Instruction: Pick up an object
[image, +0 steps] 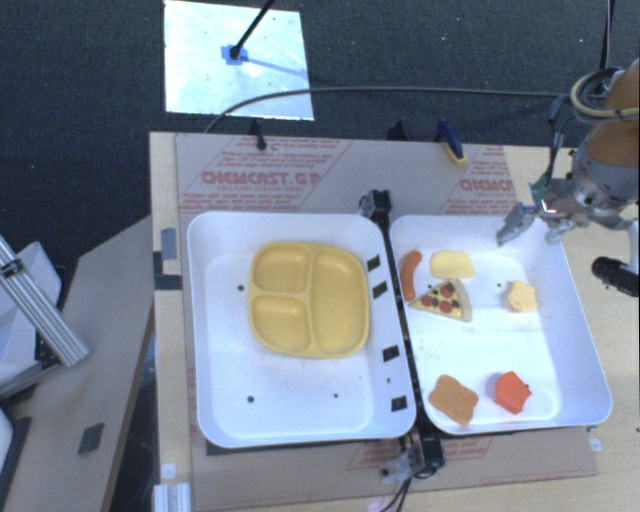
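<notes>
The toy food lies in the right bin (575, 330). A red sausage (410, 275) sits just beside a pizza slice (444, 299), and a yellow piece (452, 264) sits right above the slice. A pale chunk (521, 296) lies further right. Near the front are a toast (454, 399) and a red block (512, 392), a little apart. The gripper (537, 227) hangs over the back edge of this bin with its fingers apart and nothing between them. In the left bin (215, 340) lies a yellow tray (308, 299) with three parts.
</notes>
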